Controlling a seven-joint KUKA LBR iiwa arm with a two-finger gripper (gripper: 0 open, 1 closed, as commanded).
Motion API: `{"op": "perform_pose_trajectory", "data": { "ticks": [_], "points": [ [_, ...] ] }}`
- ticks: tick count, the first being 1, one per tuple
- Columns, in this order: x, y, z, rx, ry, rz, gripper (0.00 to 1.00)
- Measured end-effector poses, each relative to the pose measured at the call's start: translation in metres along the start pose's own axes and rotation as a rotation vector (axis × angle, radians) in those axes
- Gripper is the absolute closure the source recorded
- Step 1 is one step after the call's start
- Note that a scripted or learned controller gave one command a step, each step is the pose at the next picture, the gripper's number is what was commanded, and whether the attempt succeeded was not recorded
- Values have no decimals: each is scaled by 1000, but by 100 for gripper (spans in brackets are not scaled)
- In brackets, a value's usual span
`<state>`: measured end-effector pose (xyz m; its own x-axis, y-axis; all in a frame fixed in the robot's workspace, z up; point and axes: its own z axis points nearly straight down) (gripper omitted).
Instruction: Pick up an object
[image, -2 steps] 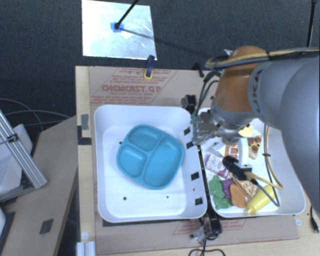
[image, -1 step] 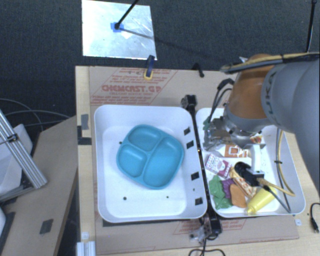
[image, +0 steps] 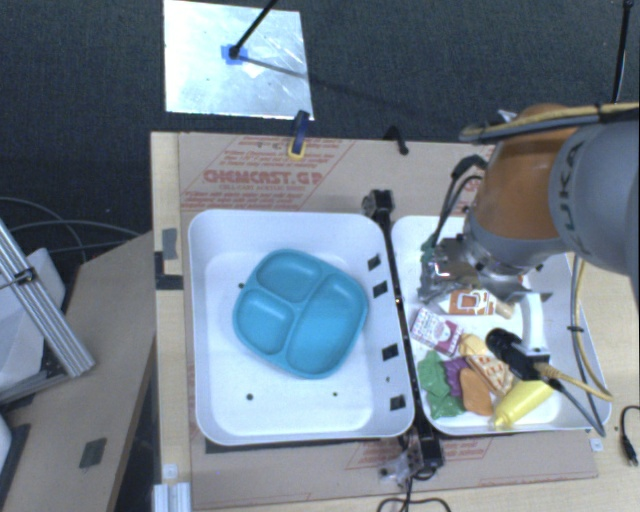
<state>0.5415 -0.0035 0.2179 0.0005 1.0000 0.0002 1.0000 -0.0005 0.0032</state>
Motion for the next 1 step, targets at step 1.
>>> {"op": "perform_pose_trajectory", "data": {
  "ticks": [1],
  "points": [
    [47, -20, -39, -1, 2, -9, 100]
  ]
}}
